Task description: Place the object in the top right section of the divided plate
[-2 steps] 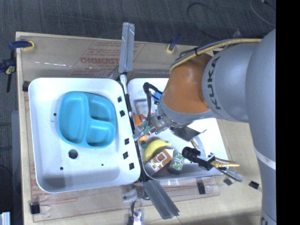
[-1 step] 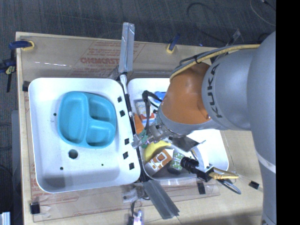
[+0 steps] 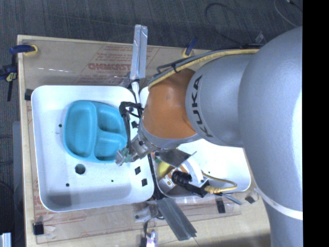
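Note:
A blue divided plate (image 3: 92,130) lies in the upper middle of the left white bin (image 3: 51,189). My gripper (image 3: 125,156) hangs at the plate's lower right edge, close to the wall between the two bins. The orange wrist band (image 3: 167,112) and the grey arm cover most of the right bin (image 3: 234,166). A small yellow-green thing (image 3: 162,169) peeks out under the wrist in the right bin. What, if anything, sits at the gripper's tip is too small to make out.
A small dark round spot (image 3: 79,169) lies on the left bin's floor below the plate. Cables and a black fitting with a yellow hose (image 3: 205,187) hang under the arm. Metal brackets (image 3: 139,50) stand at the top and bottom of the bins' divide.

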`<state>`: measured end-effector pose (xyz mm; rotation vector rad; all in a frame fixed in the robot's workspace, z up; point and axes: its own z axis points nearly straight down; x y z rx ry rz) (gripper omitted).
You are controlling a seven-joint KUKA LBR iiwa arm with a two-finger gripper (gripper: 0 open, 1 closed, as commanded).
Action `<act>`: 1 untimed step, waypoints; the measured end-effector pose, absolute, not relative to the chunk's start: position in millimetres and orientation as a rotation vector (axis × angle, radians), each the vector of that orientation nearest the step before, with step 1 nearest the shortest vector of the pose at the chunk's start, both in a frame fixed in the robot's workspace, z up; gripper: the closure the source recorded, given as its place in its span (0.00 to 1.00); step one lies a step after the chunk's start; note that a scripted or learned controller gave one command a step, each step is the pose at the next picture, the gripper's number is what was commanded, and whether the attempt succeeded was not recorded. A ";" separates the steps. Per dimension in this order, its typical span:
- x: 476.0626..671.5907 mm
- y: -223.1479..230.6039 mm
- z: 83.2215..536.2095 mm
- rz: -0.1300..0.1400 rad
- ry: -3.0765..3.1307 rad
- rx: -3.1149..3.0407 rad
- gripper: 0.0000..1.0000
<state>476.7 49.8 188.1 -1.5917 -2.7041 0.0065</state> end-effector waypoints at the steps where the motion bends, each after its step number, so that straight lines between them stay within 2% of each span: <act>1: 504.3 -25.1 189.1 0.002 -3.044 -0.775 1.00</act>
